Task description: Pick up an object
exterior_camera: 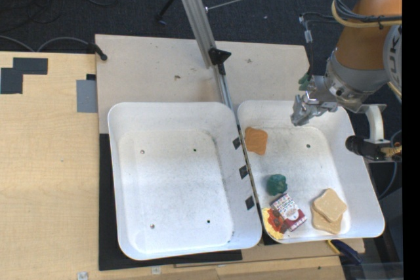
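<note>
At the near edge of the right bin (367, 223) you have a small cluster: a red-and-white packet (287, 212) lying partly over something yellow (270, 220) against the bin's near-left corner, and just to its right a tan bread-shaped piece (329, 210) that looks like two slices stacked. They sit close enough that a grasp on one risks nudging its neighbour, so judge your clearance there. A little farther in, a dark green lump (276, 183) rests near the divider, apart from the packet. Beyond that, an orange sponge-like block (256, 140) lies just beside the divider wall, which would likely crowd a finger on that side. The left bin (125, 141) carries no loose items you could pick. Farthest back, the gripper (303, 111) hangs over the right bin's far rim, well apart from every object and holding nothing. You cannot tell from this angle whether its jaws are apart or together. The orange block is probably your nearest candidate.
</note>
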`<state>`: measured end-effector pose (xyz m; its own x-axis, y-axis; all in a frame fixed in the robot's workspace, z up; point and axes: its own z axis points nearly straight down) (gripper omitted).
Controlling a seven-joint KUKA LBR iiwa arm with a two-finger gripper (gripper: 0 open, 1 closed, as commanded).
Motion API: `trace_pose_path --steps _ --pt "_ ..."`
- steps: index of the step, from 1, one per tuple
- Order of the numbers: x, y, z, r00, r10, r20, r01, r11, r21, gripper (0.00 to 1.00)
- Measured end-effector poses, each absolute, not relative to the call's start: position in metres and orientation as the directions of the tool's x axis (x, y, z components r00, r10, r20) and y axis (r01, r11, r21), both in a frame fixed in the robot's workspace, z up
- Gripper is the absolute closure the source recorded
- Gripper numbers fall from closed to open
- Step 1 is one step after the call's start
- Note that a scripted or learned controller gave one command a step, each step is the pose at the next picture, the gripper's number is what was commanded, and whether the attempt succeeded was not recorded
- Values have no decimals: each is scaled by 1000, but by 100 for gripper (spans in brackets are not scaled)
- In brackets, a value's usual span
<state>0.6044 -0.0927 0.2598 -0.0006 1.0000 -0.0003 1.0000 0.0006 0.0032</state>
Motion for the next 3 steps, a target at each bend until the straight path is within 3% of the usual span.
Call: trace_pose_path --steps 3 --pt "616 70 225 -3 1000 1 1000 3 -5 100"
